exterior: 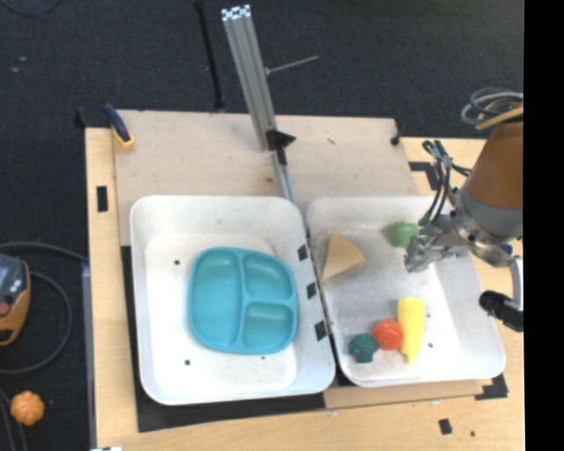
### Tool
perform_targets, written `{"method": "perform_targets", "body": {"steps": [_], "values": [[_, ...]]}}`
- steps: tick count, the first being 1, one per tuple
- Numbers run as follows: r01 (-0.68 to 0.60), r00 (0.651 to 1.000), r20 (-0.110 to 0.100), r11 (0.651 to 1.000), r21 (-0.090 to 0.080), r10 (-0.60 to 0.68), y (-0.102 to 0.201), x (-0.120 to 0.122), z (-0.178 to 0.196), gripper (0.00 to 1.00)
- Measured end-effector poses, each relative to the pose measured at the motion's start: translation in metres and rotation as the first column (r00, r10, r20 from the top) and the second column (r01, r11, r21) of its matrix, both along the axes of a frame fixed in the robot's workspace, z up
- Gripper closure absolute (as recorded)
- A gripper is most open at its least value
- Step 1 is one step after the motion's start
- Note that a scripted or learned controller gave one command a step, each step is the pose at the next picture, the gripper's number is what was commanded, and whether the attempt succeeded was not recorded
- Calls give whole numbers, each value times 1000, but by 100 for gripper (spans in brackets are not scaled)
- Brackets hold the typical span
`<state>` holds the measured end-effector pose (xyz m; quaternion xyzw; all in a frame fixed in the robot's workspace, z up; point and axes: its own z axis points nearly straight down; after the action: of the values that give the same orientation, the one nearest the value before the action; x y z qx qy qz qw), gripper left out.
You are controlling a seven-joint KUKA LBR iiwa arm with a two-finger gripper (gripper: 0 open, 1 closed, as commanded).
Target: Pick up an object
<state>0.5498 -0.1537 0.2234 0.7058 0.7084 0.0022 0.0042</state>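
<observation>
Camera view shows the pick not yet made: the end effector (421,255) hangs low in the right bin (458,352), just beside the green ball (402,232), its opening impossible to judge, with nothing seen held, while the wedge (342,255), yellow piece (411,328), red piece (388,334) and dark green piece (363,346) lie untouched in that bin.

Wooden bench (203,158) on dark speckled floor (88,53)

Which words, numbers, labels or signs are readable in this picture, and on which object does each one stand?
None: no word, number or brand can be read.
The metal post carries a black-and-white checker mark on top, a pattern without text.
The blue tray and the toys bear no lettering.
</observation>
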Motion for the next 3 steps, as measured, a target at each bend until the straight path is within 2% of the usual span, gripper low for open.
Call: {"method": "perform_targets", "body": {"steps": [1,3], "values": [[0,1000,-1,1000,0,0,-2,2,55,100],[-3,1000,-7,1000,3,3,92,4,34,100]]}}
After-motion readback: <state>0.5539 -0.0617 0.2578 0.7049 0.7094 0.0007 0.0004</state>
